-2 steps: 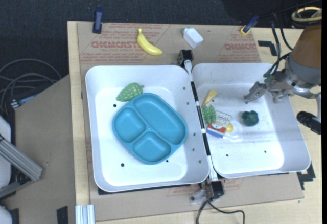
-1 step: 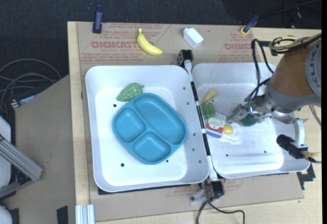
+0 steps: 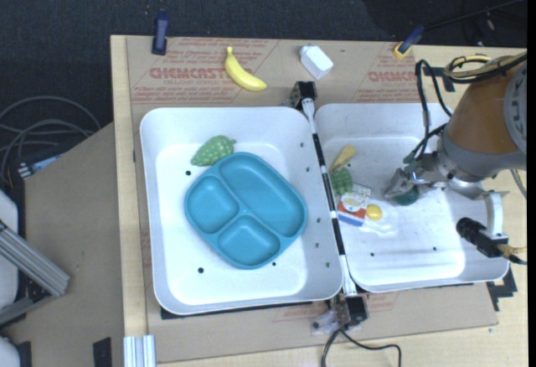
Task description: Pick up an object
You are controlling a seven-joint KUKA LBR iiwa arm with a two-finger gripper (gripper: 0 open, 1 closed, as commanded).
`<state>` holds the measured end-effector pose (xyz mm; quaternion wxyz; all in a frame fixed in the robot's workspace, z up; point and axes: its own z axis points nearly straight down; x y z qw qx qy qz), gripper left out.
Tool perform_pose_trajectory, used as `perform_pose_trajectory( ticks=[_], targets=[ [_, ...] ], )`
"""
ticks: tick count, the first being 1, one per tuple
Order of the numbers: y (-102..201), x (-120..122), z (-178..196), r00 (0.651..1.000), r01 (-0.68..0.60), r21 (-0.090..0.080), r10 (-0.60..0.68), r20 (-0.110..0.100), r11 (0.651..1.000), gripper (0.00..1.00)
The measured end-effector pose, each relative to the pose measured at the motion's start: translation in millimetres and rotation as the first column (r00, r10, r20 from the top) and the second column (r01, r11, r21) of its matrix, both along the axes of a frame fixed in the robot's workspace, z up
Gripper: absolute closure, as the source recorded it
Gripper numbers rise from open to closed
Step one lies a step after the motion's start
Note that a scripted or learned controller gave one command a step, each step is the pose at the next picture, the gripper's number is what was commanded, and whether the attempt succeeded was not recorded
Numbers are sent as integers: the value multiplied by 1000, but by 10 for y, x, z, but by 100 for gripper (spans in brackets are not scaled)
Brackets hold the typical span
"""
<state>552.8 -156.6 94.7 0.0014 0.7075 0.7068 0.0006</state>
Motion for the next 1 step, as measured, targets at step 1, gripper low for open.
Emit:
perform_pose_trajectory(
  ticks=[1],
  targets=[
    [718,224,906,1000,-3,2,3,-1,1000,100]
  ],
)
